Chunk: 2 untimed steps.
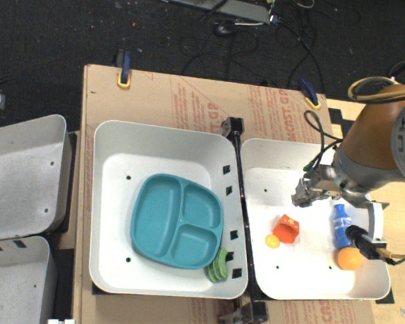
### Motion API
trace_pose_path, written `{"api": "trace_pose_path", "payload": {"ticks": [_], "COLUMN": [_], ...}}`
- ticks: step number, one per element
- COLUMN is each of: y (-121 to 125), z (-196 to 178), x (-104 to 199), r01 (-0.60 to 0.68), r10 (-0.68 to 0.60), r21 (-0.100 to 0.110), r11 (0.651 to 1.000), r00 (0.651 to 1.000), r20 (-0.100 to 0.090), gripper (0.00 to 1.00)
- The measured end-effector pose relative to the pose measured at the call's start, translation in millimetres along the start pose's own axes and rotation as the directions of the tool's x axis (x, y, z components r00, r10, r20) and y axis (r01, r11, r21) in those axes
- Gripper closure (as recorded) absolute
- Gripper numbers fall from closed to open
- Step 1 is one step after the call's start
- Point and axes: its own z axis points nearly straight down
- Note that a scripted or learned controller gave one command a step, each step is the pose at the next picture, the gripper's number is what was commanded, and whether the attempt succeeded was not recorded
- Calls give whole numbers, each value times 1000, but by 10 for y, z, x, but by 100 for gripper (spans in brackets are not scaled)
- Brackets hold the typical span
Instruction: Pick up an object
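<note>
In the right bin (268,287) lie a small red block (287,228), a yellow disc (272,241) beside it, a blue bottle (341,225) and an orange ball (349,259). My gripper (304,195) hangs over the middle of that bin, up and to the right of the red block and left of the blue bottle. Nothing shows between its tips. The grey and orange arm comes in from the right above the bottle.
The left bin (99,255) holds a teal divided plate (177,221) and a green object (216,265) at its lower right corner. A black divider rail (237,190) runs between the bins. Cables hang near the arm at the upper right.
</note>
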Motion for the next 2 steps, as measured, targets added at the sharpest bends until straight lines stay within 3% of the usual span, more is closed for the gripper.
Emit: {"api": "trace_pose_path", "payload": {"ticks": [2], "y": [-62], "z": [-930], "x": [-4], "r01": [4], "r10": [-4], "r21": [-1], "r11": [1000], "r00": [1000], "r20": [0], "gripper": [100]}}
